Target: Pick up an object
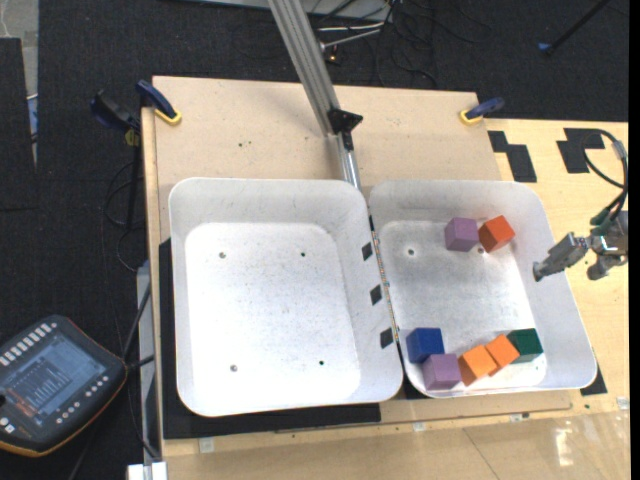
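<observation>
- Far left, off the counter (260, 118): a pendant (50, 383) w/ lit screen lies on the dark floor. Not part of the job.
- Left bin (185, 268): white, speckled, nothing in it to grab.
- Betw. the bins: a metal pole (305, 53) slants down from the top and ends at the seam by the bins' back edge.
- Right bin (565, 318): all the candidates are here. Back pair: purple cube (461, 233) touching or just beside an orange cube (496, 233), both in the open, well apart from the front group.
- Front group, along the near wall: blue cube (425, 343), second purple (442, 370), second orange (481, 359), green cube (524, 345), packed in a row, touching or nearly so.
- Right edge: claw (548, 266) sits over the right bin's right rim, tip pointing left into the bin; wrist barely in frame. Too small and blurred to judge its spread, so can't tell wide or narrow. Nothing seen betw. its fingers.
- Step, as I judge it: approach, pre-grasp. No object lifted yet.
- Next move prob. needs: pick one target, travel left over it, line up, descend. Back orange cube is nearest and has free sides; front row is crowded vs. the wall, so less room for fingers.
</observation>
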Controlling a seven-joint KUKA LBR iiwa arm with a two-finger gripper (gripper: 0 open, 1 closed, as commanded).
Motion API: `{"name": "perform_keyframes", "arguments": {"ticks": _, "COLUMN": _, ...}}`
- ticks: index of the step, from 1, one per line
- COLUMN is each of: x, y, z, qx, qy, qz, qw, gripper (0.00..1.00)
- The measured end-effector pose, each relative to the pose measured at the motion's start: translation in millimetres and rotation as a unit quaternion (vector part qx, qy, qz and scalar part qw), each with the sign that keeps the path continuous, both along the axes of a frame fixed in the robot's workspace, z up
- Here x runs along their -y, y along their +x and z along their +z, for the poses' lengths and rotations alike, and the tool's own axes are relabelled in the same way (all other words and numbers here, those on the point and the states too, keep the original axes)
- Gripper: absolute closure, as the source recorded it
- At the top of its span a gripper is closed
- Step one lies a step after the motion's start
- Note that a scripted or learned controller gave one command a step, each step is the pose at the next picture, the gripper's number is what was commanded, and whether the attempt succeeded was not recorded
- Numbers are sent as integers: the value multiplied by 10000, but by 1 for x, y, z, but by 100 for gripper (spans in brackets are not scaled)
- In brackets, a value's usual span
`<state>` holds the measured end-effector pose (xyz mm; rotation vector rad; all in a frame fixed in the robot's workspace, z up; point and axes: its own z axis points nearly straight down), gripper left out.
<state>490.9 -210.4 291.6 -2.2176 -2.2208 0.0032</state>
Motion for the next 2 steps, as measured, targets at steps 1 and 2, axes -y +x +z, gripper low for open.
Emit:
{"name": "perform_keyframes", "arguments": {"ticks": 1, "x": 0, "y": 1, "z": 2, "qx": 20, "qy": -7, "qz": -1, "qw": 10000, "gripper": 0}}
{"name": "perform_keyframes", "arguments": {"ticks": 2, "x": 0, "y": 6, "z": -42, "qx": -1, "qy": -1, "qz": -8, "qw": 10000, "gripper": 0}}
